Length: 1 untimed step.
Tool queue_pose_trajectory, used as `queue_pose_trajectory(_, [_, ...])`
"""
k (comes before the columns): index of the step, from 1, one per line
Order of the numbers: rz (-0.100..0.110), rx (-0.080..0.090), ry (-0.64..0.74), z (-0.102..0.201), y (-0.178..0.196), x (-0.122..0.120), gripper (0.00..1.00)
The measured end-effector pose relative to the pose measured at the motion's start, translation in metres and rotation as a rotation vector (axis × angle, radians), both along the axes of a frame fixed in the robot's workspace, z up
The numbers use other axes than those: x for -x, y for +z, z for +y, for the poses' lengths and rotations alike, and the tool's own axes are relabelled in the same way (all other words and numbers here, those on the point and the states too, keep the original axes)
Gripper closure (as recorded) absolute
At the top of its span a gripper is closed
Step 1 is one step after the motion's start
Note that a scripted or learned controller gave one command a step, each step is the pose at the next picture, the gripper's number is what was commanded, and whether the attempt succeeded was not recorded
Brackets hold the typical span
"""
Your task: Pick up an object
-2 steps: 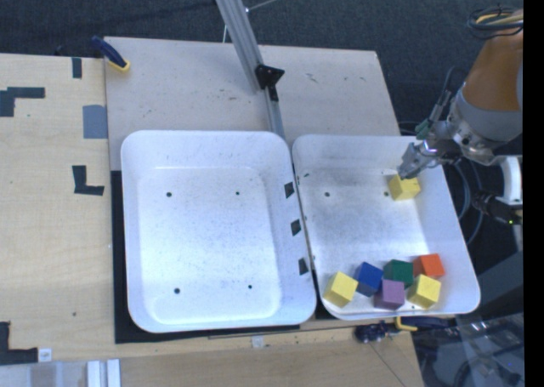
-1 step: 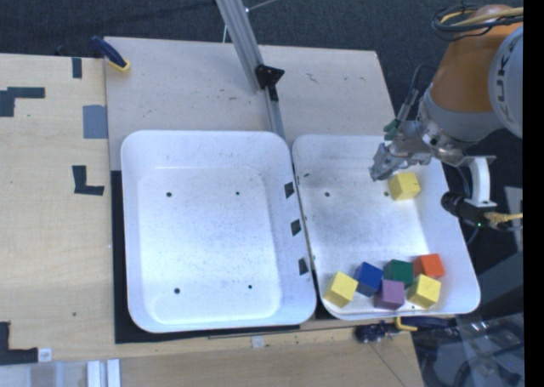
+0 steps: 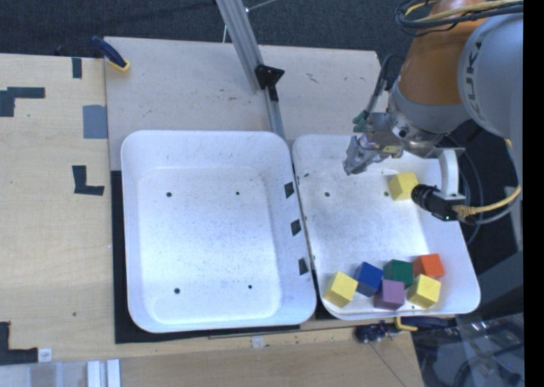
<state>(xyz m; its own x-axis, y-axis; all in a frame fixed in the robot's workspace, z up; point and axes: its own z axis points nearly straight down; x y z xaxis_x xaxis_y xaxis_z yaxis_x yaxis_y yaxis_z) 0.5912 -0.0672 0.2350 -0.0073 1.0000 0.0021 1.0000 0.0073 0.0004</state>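
The wooden bench (image 3: 51, 232) is lying pale and matte, carrying dark tape marks along its left side. On it, two shallow white bins are sitting side by side, edges touching. The left bin (image 3: 208, 228) is showing a smooth moulded plastic floor with rounded corners, fine dark speckling and four small dark dots. The right bin (image 3: 340, 232) is made of the same plastic, similarly speckled.

The arm (image 3: 459, 54) is reaching in from the right, its grey casing and glossy orange band curving above the far end of the right bin, with yellow cable looping around it. A slim grey metal bar (image 3: 242, 28) is slanting from the far edge down to the junction of the bins.

The gripper (image 3: 359, 162) is hanging over the far part of the right bin; whether its tips are apart or together cannot be told, and nothing is visible between them.

A lone yellow cube (image 3: 402, 185) is resting just right of the gripper, apart from it. Along the near wall, small cubes are clustering together: a yellow block (image 3: 342, 288), a blue block (image 3: 369, 277), a green block (image 3: 398, 271), a purple block (image 3: 392, 293), an orange block (image 3: 429, 265) and another yellow one (image 3: 426, 291), all with matte, flat faces.
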Motion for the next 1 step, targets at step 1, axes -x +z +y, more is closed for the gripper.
queue_pose_trajectory(1, [0.003,0.001,-0.001,0.0498,-0.0108,0.0007,1.0])
